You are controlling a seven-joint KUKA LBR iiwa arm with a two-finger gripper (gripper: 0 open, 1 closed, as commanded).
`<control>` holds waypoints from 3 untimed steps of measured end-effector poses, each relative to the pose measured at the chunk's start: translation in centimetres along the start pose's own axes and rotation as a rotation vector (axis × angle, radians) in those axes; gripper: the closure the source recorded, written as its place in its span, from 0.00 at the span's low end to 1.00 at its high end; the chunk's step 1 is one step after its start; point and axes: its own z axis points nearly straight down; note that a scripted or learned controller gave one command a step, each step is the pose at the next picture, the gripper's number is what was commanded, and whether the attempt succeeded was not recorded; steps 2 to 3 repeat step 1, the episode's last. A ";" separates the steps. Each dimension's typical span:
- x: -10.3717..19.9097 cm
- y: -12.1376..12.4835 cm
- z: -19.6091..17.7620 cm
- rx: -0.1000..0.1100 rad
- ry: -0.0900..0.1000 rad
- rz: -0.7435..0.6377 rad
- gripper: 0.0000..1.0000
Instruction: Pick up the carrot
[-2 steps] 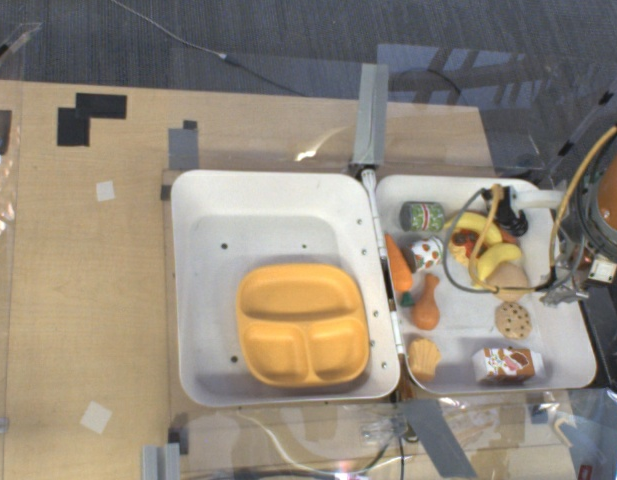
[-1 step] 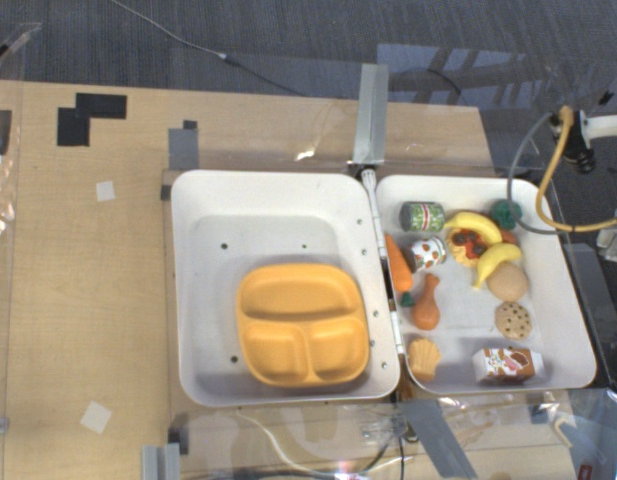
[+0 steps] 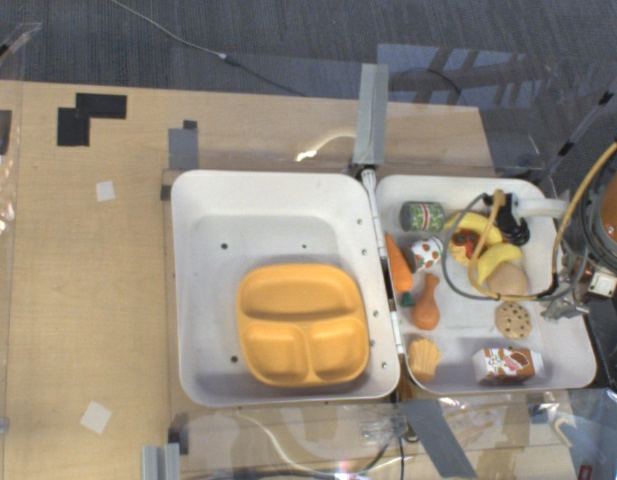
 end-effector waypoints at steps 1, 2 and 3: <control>-1.2 0.5 3.8 -0.003 0.006 -0.031 1.00; -1.2 0.5 3.8 -0.003 0.006 -0.031 1.00; -1.2 0.5 3.8 -0.003 0.006 -0.031 1.00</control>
